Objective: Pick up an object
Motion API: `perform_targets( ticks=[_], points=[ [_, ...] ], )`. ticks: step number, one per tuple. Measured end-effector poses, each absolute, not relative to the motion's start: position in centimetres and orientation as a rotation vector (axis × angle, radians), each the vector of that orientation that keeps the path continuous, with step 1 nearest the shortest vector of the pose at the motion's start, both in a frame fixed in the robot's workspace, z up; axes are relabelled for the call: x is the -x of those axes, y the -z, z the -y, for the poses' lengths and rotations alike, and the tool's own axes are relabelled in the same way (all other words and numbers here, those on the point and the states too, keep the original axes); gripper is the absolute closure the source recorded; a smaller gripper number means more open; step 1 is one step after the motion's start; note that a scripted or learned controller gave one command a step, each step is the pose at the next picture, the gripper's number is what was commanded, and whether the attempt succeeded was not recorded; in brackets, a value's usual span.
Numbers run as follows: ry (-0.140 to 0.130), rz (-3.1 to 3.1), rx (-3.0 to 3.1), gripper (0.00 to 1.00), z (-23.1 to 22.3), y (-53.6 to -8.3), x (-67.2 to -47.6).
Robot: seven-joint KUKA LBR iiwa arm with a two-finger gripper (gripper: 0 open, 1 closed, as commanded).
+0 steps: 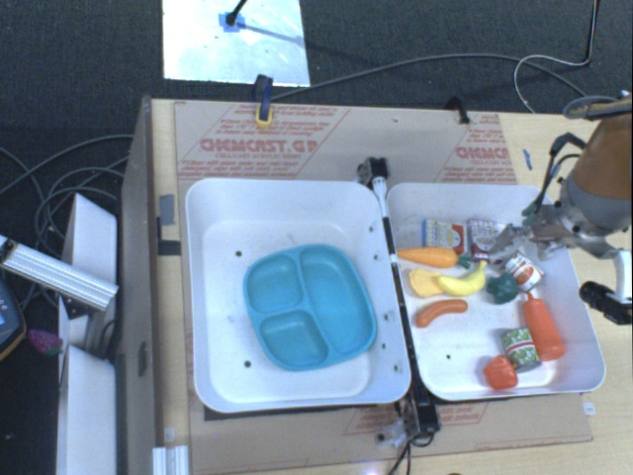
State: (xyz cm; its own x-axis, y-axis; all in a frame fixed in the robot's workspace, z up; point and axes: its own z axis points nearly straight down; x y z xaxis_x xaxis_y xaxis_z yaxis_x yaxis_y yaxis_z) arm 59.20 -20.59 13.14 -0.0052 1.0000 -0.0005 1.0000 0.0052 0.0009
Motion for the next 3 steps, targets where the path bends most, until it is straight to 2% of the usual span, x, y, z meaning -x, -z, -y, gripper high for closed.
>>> perform_targets(
  ticks=[1,2,3],
  points=[
    [-0.001,-2.226,-2.216,0.00,16.8,-8.4,-56.3],
    [-0.005,-2.224,-2.211,1.00,16.9,-9.6,-56.5],
    [-0.006,-2.226,-2.214,1.00,7.6,-18.5,-55.6]
  ],
)
